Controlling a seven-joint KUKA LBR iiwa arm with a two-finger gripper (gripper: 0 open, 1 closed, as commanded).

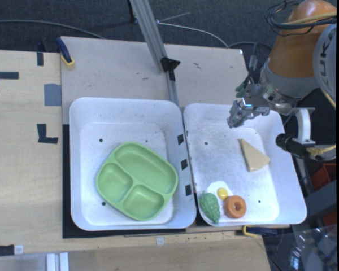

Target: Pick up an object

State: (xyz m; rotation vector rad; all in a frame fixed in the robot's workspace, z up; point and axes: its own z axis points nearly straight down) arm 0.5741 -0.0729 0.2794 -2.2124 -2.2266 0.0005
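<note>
Wedge (253, 154), tan and cheese-shaped, flat on the floor of the right bin (214, 145), toward its far-right part and well apart from everything else there. Probably the likeliest pick, being nearest to the tool (241, 113), which hangs over the back of the same bin, just beyond the wedge's narrow tip and apart from it. Cannot tell from this slanted look down whether the tool is spread or closed; carries nothing visible. Looks like a moulded toy: light, stiff, smooth-faced, so likely to skid or tip if pinched on its sloping faces. Best taken across the two long straight sides near the thick end, where the faces run closest to parallel, coming straight down with the tool turned to match the wedge's slant. Low and flat, so needs a descent nearly to the bin floor before closing. At the front edge of the same bin, a fried egg (219, 192), a green vegetable (210, 206) and an orange ring (235, 206), bunched together and touching or nearly so, hence harder to single out. In the left bin (90, 117), a green divided plate (137, 180), broad and shallow, awkward for a narrow pinch. Both bins side by side on the bench (113, 66).
</note>
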